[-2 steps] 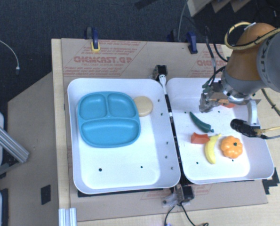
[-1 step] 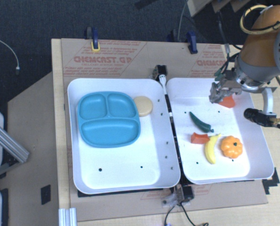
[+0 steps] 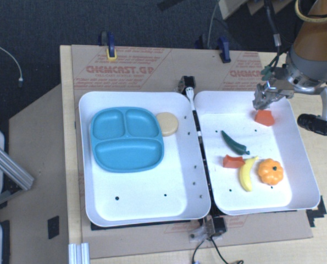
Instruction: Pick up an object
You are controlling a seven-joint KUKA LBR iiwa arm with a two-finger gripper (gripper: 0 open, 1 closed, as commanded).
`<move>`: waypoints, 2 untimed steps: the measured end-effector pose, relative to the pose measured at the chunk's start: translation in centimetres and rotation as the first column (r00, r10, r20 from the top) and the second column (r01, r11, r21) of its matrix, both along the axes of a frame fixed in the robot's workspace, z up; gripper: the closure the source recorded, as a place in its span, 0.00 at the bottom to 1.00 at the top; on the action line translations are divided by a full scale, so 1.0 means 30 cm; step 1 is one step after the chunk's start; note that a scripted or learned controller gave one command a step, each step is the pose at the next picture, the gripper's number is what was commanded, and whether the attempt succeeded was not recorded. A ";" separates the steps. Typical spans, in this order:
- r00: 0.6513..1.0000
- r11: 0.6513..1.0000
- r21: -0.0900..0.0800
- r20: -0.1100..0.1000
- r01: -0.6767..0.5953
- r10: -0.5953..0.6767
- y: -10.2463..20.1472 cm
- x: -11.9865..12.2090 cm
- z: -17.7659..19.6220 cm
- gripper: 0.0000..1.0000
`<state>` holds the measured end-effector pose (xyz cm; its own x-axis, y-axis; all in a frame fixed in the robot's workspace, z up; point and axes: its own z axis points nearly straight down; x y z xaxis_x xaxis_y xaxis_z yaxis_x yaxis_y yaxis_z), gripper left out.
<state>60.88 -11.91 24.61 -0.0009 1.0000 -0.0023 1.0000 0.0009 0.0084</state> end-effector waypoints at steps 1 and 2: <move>1.000 1.000 0.005 -0.011 -0.005 0.005 0.181 -0.014 -0.047 1.00; 1.000 1.000 0.005 -0.011 -0.005 0.005 0.337 -0.050 -0.066 1.00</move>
